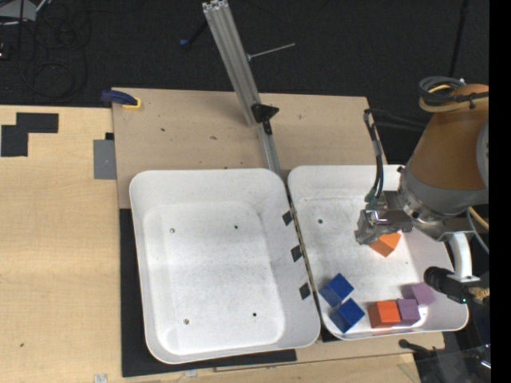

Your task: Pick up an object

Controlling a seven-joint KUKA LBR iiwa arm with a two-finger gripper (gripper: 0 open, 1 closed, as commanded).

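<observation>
My gripper [374,231] hangs over the middle of the right bin [327,190], under the grey wrist and orange band. A small orange block [387,244] sits tilted right at the gripper's lower right edge, partly hidden by it. I cannot see whether the block is in its grasp or only beside it. Near the bin's front edge lie two blue cubes [338,287] [348,315], a red-orange block [386,313] and two purple blocks [409,310] [421,294].
The left bin [160,183] lies beside the right one, with a divider carrying black clips [296,252] between them. A slanted metal rail [239,70] rises behind the bins. The arm's bulk and cables crowd the right side.
</observation>
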